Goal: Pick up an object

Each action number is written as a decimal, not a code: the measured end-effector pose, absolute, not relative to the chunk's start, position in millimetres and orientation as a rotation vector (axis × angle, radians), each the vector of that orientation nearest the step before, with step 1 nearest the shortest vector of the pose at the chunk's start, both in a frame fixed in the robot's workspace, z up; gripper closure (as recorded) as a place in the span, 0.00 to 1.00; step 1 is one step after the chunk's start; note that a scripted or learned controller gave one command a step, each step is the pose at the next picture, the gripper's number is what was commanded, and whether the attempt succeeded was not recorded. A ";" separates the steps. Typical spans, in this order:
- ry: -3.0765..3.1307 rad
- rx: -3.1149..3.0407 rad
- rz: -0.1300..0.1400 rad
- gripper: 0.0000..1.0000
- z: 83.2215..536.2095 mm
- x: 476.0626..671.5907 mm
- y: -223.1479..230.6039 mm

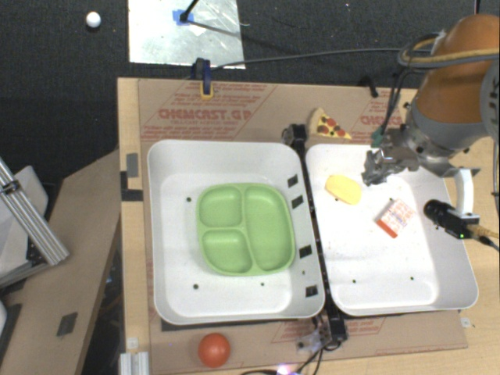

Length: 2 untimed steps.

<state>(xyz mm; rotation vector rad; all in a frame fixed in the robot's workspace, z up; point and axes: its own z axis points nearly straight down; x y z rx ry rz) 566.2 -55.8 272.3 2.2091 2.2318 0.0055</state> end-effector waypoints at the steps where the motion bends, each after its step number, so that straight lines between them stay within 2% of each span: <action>1: 2.231 2.211 0.005 1.00 268.7 579.6 -13.7; 2: 2.232 2.210 0.005 1.00 264.8 585.4 42.4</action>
